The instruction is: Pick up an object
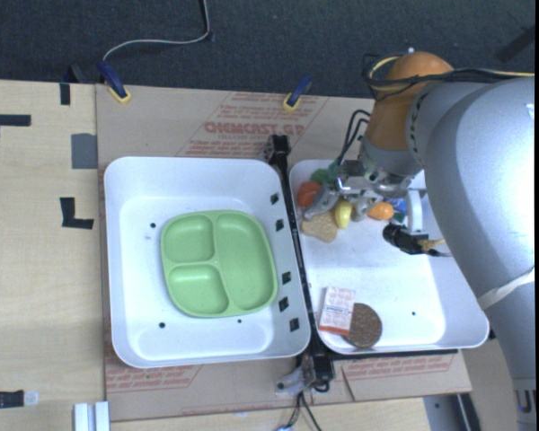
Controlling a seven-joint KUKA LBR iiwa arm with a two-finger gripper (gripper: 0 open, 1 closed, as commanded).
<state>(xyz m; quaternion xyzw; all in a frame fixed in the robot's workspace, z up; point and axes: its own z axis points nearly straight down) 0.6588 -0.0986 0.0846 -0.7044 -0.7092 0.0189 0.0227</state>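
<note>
Left bin [126, 241]: shallow white plastic tray, holding one light-green plastic plate [218, 263] with three compartments, lying flat near the middle.

Right bin [431, 321]: shallow white plastic tray. Far end holds a tight cluster: small yellow rounded piece [343, 214], red rounded piece [309, 191], orange piece [382, 210], tan flat biscuit-like piece [322, 229]. Near end holds a small red-and-white printed packet [337, 309] touching a dark brown round disc [365, 324].

Arm: grey, orange band above the wrist, reaching in from the right. Gripper [355, 191] sits low over the far cluster.

Finger state: metal parts are tangled with the items beneath; whether they are spread or closed cannot be told, nor whether anything sits between them.

Key relation: the yellow piece lies just beside the gripper, on the side nearer the bin's front, with the red piece to its left and the orange to its right. I judge the yellow piece the likeliest target; crowding neighbours may spoil a clean grasp.
</note>
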